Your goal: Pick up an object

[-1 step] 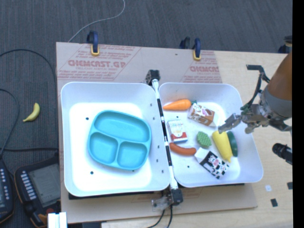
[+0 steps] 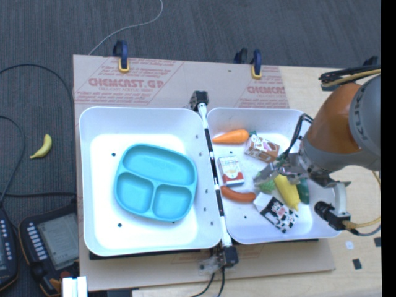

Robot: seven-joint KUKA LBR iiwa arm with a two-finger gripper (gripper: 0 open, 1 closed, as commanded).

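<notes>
In the right bin (image 2: 247,231), the gripper (image 2: 272,175) reaches down beside a yellow corn cob (image 2: 286,190), which lies just right of its fingers; whether they are spread cannot be told.

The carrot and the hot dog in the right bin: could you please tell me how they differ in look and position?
The carrot is bright orange and tapers to a point, while the hot dog is darker reddish-brown with rounded ends. The carrot lies near the bin's far wall, above the small red and white box; the hot dog lies below that box, nearer the front. Both are elongated toy foods lying roughly crosswise in the right bin.
</notes>
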